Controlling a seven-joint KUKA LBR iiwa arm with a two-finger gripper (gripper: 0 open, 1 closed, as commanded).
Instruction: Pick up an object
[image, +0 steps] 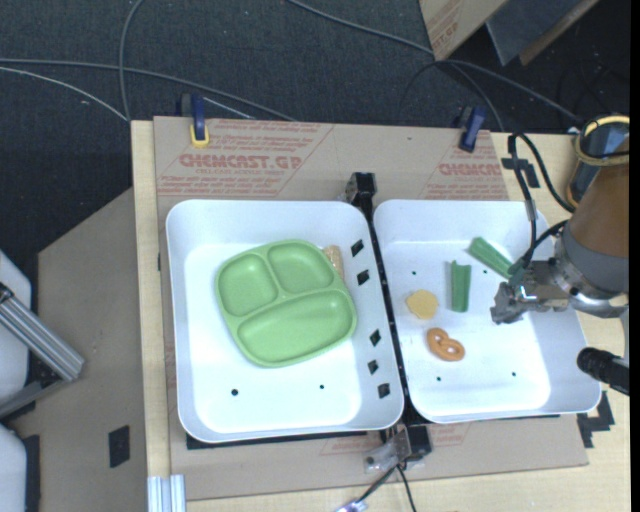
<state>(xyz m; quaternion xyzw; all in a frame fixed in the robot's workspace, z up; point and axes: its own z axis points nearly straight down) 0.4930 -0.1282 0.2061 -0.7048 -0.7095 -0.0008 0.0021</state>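
The gripper (508, 305) hangs low over the right bin (520, 392), close to that bin's right wall, with the arm (600, 240) coming in over the rim behind it. How its jaws stand I cannot tell; they are dark and small against the bin floor, and nothing shows between them.

Just up and left of the jaws lies a green block (490, 256), tilted, near enough that its lower end almost meets the wrist. Left of the jaws, a little apart, a green stick (459, 287) lies upright along the bin floor. Further left sits a yellow disc (422, 303), and below-left of the jaws a pretzel (446, 346), both apart from each other and from the walls.

Bare white floor lies below the jaws, down to the near rim, and between the jaws and the pretzel.

Well to the left, past the clips (361, 262) on the joined walls, the left bin (200, 380) bears a green tray (287, 305); a tan piece (333, 262) lies at its upper right edge.
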